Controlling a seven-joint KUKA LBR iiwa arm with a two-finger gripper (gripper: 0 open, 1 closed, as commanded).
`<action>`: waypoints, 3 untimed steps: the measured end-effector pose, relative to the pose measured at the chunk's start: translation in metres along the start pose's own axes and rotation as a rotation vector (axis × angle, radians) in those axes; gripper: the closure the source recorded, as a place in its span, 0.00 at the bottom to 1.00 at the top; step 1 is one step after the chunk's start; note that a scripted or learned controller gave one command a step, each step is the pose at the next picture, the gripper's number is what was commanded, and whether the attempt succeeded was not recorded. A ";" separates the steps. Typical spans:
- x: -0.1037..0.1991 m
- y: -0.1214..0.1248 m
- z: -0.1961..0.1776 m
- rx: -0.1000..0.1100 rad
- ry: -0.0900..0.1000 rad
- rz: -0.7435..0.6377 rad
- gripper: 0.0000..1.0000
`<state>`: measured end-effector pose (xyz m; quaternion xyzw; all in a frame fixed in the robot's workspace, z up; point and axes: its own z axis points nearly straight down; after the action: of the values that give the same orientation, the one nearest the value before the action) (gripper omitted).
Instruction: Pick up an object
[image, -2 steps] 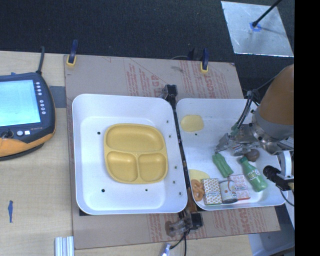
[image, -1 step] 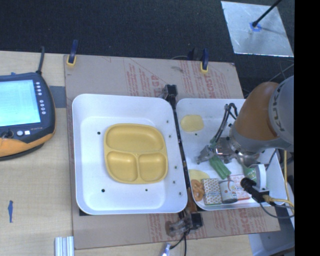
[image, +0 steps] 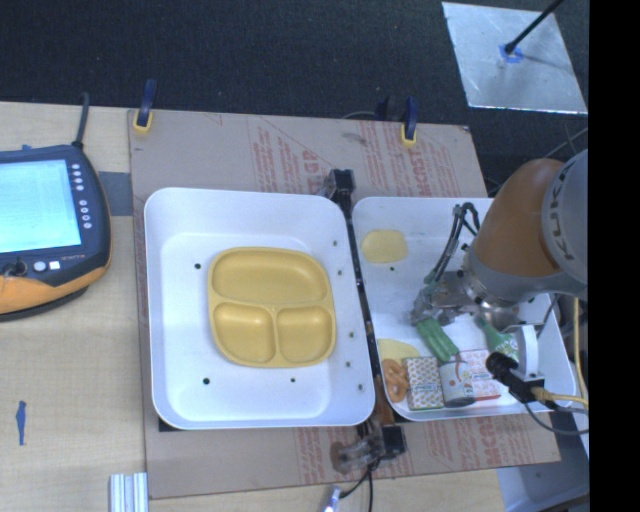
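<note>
My gripper (image: 432, 310) reaches down into the right bin (image: 395, 215), just above a green stick-shaped object (image: 438, 340) lying on the bin floor. The grey wrist and orange band above it cover much of the bin's right half. At the bin's near edge lie a pretzel-like snack (image: 396, 378), a small patterned packet (image: 422, 384), a small can (image: 458, 384) and a green-and-white item (image: 503, 347). A pale yellow round piece (image: 384, 245) rests near the bin's far left. Another yellow piece (image: 398, 350) sits by the snack.
The left bin (image: 175, 225) holds a yellow three-compartment tray (image: 270, 305). A teach pendant (image: 45, 225) rests on the bench at far left. Cables (image: 545, 400) trail off the right bin's near corner. Clamps (image: 408, 120) pin the cardboard base at the back.
</note>
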<state>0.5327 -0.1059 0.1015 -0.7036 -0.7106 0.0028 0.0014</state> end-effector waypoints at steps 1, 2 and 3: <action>0.083 -0.008 -0.091 -0.003 0.002 0.004 1.00; 0.023 0.054 -0.182 -0.005 0.002 0.008 1.00; -0.058 0.056 -0.174 -0.005 0.001 0.009 1.00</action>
<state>0.5900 -0.1629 0.2757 -0.7068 -0.7074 0.0006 0.0002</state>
